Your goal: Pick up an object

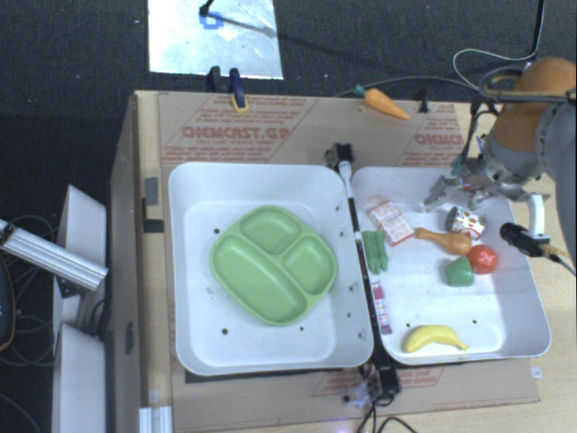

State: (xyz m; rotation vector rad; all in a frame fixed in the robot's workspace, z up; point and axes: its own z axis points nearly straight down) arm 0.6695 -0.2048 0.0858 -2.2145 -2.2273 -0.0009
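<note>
My gripper (pixel 462 193) hangs over the back right part of the right bin (pixel 514 327), its metal fingers spread open with nothing between them. Just in front of it lies a small patterned can (pixel 467 221). Nearby in the same bin are an orange drumstick-shaped toy (pixel 440 238), a red tomato (pixel 484 259) and a green pepper (pixel 459 272). A yellow banana (pixel 434 338) rests near the front wall. A pink and white packet (pixel 389 221) and a green vegetable toy (pixel 374 251) lie towards the bin's left side.
The left bin (pixel 194 206) holds a green divided plate (pixel 274 262). A small pink wrapper (pixel 379 301) lies by the divider between the bins. An orange carrot (pixel 386 104) sits on the cardboard behind the bins, outside them.
</note>
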